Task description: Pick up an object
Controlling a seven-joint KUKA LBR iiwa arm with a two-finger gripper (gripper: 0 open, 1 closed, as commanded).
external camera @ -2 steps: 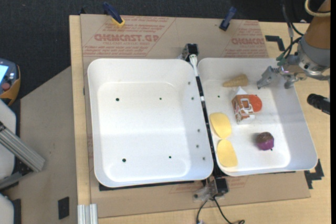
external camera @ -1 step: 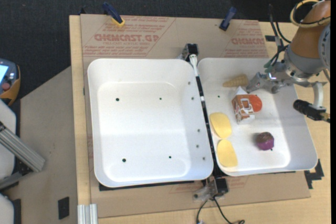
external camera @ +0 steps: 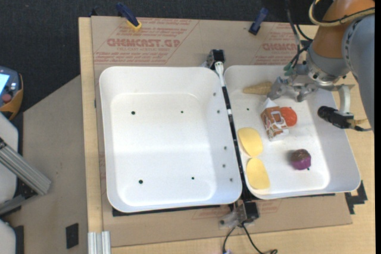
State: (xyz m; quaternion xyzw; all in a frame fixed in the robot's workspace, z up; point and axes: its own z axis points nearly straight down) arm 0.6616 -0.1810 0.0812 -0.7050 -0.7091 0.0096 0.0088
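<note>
The right bin (external camera: 333,172) holds several small items. A tan cone-shaped piece (external camera: 256,90) lies near its back edge. A red-and-white patterned box (external camera: 274,122) sits in the middle with an orange-red object (external camera: 288,116) against its right side. Two yellow oval pieces (external camera: 250,141) (external camera: 258,173) lie along the left wall, and a dark purple ball (external camera: 300,159) rests toward the front right. My gripper (external camera: 290,90) hangs low over the back of the right bin, just right of the cone and above the box. Nothing shows between its fingers.
The left bin (external camera: 119,92) stands beside the right one, with a black divider clip (external camera: 216,58) between them at the back. Blue clamps (external camera: 128,15) (external camera: 258,21) hold the cardboard base at its far edge.
</note>
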